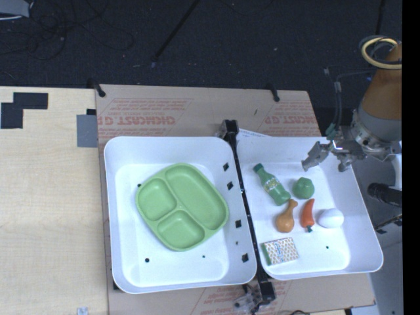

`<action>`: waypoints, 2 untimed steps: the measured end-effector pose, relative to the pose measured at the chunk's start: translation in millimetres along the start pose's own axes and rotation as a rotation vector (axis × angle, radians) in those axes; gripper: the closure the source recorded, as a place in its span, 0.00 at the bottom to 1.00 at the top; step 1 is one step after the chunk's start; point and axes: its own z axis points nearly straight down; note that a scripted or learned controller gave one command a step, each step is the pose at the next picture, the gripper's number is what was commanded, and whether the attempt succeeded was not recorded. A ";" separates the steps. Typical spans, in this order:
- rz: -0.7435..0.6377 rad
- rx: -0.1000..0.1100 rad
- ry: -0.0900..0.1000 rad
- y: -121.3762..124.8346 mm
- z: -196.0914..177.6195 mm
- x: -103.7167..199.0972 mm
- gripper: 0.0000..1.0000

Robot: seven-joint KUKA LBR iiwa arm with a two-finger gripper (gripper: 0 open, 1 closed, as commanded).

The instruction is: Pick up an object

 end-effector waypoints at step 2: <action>0.001 -0.001 0.001 -9.4 100.5 13.0 0.00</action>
